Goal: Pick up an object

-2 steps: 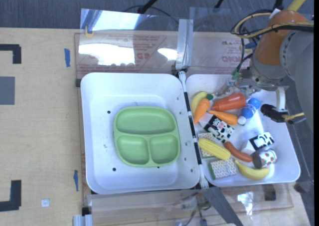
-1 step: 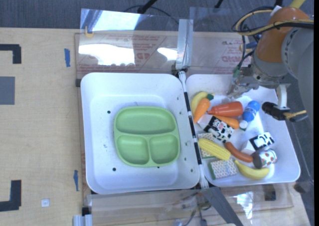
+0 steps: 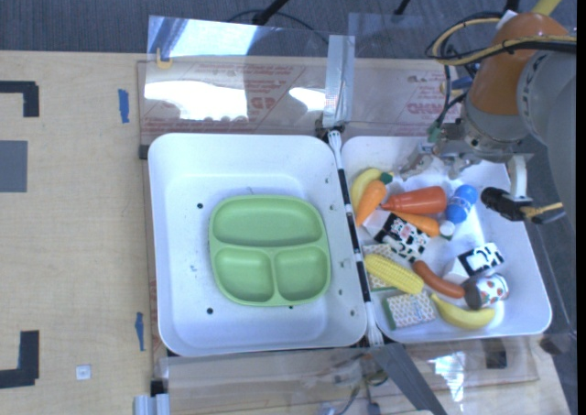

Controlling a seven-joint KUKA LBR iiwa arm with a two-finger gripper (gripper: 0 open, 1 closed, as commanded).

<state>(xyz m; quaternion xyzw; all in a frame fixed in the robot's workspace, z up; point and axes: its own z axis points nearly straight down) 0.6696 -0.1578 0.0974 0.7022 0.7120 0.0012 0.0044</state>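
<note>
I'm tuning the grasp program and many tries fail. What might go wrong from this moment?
The right bin is crowded: the orange carrot, corn cob and yellow banana lie touching or overlapping neighbours, so a descent may nudge several toys or close on none.

The gripper sits near the bin's far wall, where the fingers could strike the rim.

The green divided plate in the left bin is flat, probably hard to pinch.

A pale green divided tray (image 3: pixel 270 250) sits in the white left bin (image 3: pixel 174 184). In the white right bin (image 3: pixel 526 257): an orange carrot (image 3: pixel 419 200), a yellow corn cob (image 3: pixel 394 272), a yellow banana (image 3: pixel 465 314), a black-and-white spotted block (image 3: pixel 403 236) and a blue ball (image 3: pixel 463 195). The bench (image 3: pixel 64 248) is tan.
</note>
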